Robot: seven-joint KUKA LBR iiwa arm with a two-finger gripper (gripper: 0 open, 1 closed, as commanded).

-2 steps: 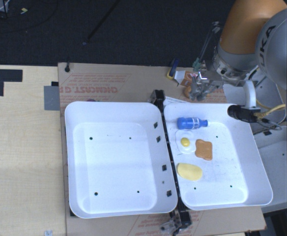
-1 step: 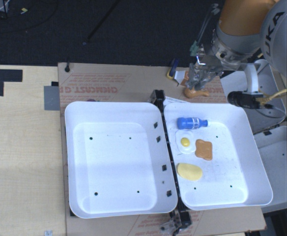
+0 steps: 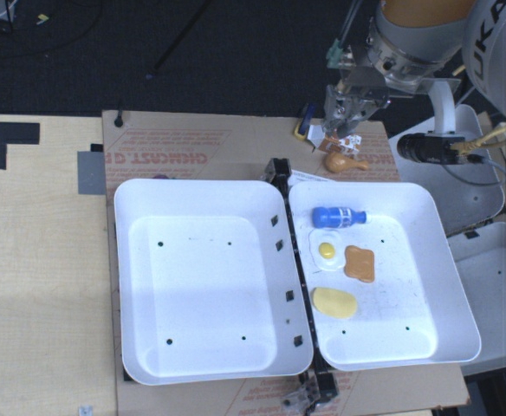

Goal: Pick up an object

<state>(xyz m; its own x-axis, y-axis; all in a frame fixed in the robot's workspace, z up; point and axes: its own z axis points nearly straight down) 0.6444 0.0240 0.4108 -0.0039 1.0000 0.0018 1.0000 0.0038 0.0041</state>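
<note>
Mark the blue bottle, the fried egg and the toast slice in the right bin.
blue bottle [image 3: 338, 217]: camera view, middle of its body, lying on its side.
fried egg [image 3: 327, 250]: camera view, on the yellow yolk.
toast slice [image 3: 360, 263]: camera view, centre of its brown face.

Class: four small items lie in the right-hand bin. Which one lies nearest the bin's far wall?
The blue bottle: it lies on its side at the top, beyond the fried egg, toast and yellow piece.

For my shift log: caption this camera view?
Gripper above the bench behind right white bin holding blue plastic bottle, fried-egg toy, brown toast, yellow lump.
</note>
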